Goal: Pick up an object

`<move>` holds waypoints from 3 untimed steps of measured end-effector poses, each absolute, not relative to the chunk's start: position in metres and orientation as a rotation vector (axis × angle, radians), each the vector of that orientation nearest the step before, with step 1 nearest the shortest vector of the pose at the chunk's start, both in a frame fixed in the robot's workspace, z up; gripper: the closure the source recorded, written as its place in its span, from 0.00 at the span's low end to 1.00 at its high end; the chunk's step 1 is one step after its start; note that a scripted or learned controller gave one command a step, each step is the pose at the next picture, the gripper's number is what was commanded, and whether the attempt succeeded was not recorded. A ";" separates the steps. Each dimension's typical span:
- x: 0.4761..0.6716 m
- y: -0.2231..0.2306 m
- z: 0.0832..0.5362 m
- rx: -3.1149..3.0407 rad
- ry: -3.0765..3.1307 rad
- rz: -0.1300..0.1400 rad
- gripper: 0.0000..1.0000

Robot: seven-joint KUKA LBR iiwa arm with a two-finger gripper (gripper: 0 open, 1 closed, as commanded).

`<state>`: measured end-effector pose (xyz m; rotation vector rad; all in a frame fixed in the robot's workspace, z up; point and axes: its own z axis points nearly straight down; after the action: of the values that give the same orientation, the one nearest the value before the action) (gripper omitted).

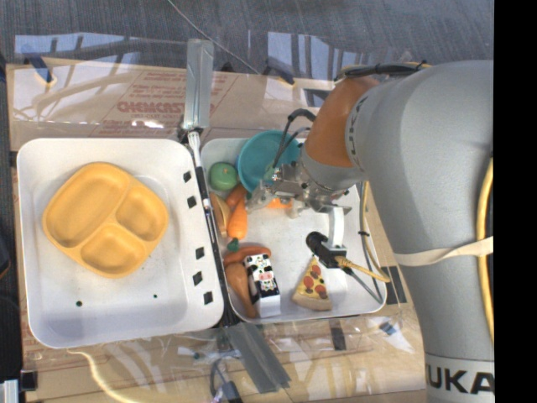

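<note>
Two shallow white bins sit side by side, sharing a divider wall with black clips. The left bin (126, 309) holds one yellow divided plate (105, 217), set toward its 10 o'clock corner, with bare floor from 3 through 6 o'clock. The right bin (287, 240) is crowded along its 9 o'clock wall. A teal bowl (262, 159) lies at 11 o'clock and a green ball (223, 175) at 10 o'clock, just beside the bowl. An orange carrot (238, 217) lies at 9 o'clock, close to the divider. A sausage-like piece (237, 269) lies at 8 o'clock, touching a cow-print carton (265, 282) at 7 o'clock. A pizza slice (315, 288) lies near the 6 o'clock wall, apart from the carton. Open floor in this bin runs from centre toward 5 o'clock; the grey arm (419, 183) covers the 3 o'clock side and overhangs that rim. The gripper (278, 193) sits low in the bin at the 5 o'clock edge of the teal bowl, with the carrot just beside it at its 8 o'clock. The wrist hides its tips, so I cannot tell whether it is spread or closed. Nothing can be seen pinched in it. Contact with the bowl rim looks likely but is not confirmed.
</note>
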<state>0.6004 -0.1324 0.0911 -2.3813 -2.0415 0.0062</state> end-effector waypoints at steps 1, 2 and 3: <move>0.615 -0.131 0.093 -2.592 -1.753 0.016 0.00; 0.616 -0.130 0.102 -2.585 -1.762 0.017 1.00; 0.657 -0.045 0.193 -2.849 -1.320 -0.001 1.00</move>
<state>0.6573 -0.0454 0.1929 -2.8489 -1.3195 -0.0012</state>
